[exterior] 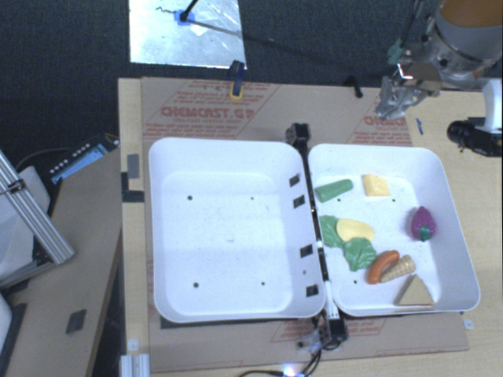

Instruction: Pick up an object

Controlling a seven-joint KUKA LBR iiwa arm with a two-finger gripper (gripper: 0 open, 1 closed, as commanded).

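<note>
The right bin (440,171) holds several toy foods: a green pea pod (334,188), a yellow cheese block (376,185), a purple eggplant (422,223), a yellow piece (355,229), green leafy pieces (358,251), an orange sausage (383,265), a cream corn-like piece (402,267) and a tan wedge (413,292). My gripper (395,103) hangs above the bench behind the right bin's far rim, away from all of them. Nothing shows between its fingers.
The left bin (228,226) sits beside the right one, joined by a black-clipped divider (308,203). A shiny sheet (185,20) lies at the back, with a yellow-and-blue clip (236,81) near it. Grey equipment (31,218) stands at the left.
</note>
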